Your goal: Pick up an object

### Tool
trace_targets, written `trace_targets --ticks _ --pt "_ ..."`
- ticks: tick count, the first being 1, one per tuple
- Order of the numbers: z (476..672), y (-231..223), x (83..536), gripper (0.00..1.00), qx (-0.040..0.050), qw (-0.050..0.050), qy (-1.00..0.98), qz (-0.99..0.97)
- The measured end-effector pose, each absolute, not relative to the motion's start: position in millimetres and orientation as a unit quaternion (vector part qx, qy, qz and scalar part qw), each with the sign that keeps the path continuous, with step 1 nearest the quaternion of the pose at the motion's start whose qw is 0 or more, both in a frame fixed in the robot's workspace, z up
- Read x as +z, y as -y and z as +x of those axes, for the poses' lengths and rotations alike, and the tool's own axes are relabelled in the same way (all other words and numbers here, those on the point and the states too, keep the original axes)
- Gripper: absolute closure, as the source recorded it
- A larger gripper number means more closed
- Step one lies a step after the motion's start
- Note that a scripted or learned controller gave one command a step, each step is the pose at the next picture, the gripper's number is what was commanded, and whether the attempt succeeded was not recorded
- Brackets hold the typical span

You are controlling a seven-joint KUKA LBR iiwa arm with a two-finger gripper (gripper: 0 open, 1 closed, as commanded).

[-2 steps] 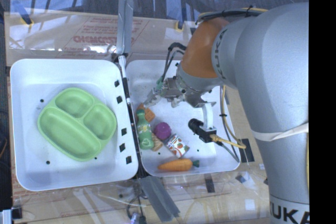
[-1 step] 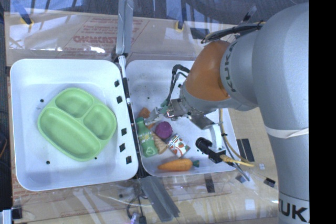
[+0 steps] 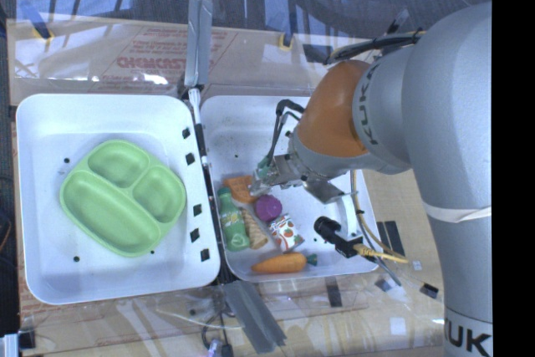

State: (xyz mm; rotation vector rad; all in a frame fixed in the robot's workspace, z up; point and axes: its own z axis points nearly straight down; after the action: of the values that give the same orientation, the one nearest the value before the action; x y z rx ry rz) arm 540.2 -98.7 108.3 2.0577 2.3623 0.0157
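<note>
Right bin (image 3: pixel 242 121): carrot (image 3: pixel 281 264) by the near wall; green bottle (image 3: pixel 233 220); purple ball (image 3: pixel 267 207); small red-and-white carton (image 3: pixel 285 232); orange piece (image 3: pixel 240 188). Gripper (image 3: pixel 266 177) low above the orange piece and ball; finger state cannot be told. Left bin (image 3: pixel 42 121): green divided plate (image 3: pixel 123 196).

— What colour is the divided plate (image 3: pixel 122 195)?
— Pale green, in a white bin (image 3: pixel 33 263).
— And beside it?
— An orange carrot (image 3: pixel 280 264), a purple ball (image 3: pixel 268 207), a green bottle (image 3: pixel 231 221).

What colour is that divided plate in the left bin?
Light green; the divided plate shows plainly in the camera view.
</note>
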Motion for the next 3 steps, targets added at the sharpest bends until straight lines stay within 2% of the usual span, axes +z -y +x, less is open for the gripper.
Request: trace_targets --ticks 1,2,3 --pt "540.1 98.6 108.3 0.00 0.0049 0.004 -0.754 0.657" --pt "540.6 98.3 117.9 1.00 0.0045 0.005 -0.756 0.654" --pt "540.7 98.2 117.9 0.00 0.0045 0.006 -0.756 0.654"
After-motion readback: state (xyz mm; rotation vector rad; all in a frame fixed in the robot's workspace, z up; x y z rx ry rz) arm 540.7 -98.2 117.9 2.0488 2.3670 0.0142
